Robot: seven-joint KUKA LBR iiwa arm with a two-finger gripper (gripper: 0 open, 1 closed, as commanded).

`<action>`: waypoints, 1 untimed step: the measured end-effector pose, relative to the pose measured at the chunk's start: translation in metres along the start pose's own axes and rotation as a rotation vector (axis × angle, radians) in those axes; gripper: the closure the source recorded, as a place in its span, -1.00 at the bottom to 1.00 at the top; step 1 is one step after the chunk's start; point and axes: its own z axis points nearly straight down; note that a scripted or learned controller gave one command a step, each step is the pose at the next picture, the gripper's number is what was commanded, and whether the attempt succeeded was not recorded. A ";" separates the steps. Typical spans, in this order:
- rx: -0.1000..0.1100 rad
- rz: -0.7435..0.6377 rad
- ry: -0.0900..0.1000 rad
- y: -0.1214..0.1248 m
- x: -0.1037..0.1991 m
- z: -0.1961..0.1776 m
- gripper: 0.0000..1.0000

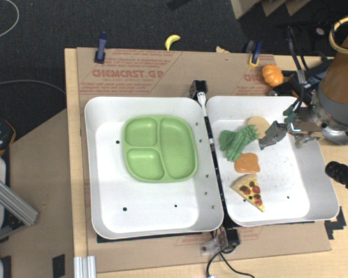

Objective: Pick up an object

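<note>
In the right bin lie a green leafy toy, a tan round piece, an orange lump and a pizza slice. My gripper hangs over the upper right part of this bin, just right of the tan piece and the leafy toy. It is open with nothing between its fingers. One dark fingertip points down-left toward the leafy toy without touching it.
The left bin holds a green divided plate. An orange toy fruit and a yellow banana lie on the cardboard behind the bins. Cables and the arm's body crowd the right edge.
</note>
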 end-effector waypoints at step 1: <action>0.013 0.001 0.002 0.003 0.000 0.192 -1.00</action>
